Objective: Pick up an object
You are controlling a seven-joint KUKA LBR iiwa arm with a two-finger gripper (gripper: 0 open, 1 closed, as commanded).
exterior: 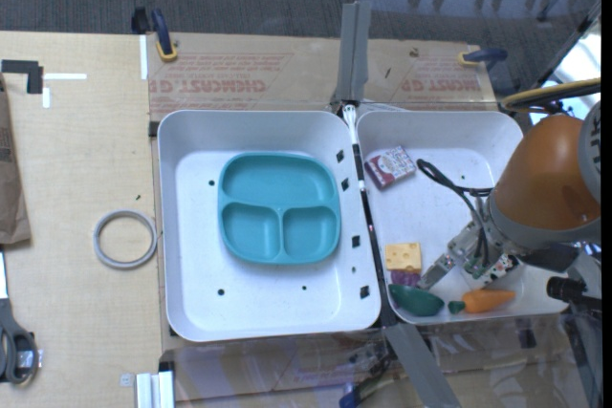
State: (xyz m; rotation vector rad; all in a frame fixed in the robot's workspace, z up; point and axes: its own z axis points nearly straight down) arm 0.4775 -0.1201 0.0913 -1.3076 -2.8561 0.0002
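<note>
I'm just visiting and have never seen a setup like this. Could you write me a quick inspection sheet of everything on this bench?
Surface: wooden bench with a left bin and a right bin, both shallow and white.
Job's things: right bin holds a small red packet, yellow cheese block, green piece and orange carrot.
Clutter: teal divided plate in the left bin; tape ring on the bench.
Grippers: pincer low in the right bin, above the carrot; finger state unclear.
Cables: black cable looping in the right bin.
Surroundings: cardboard sheet behind the bins, clamps at its edge.
</note>
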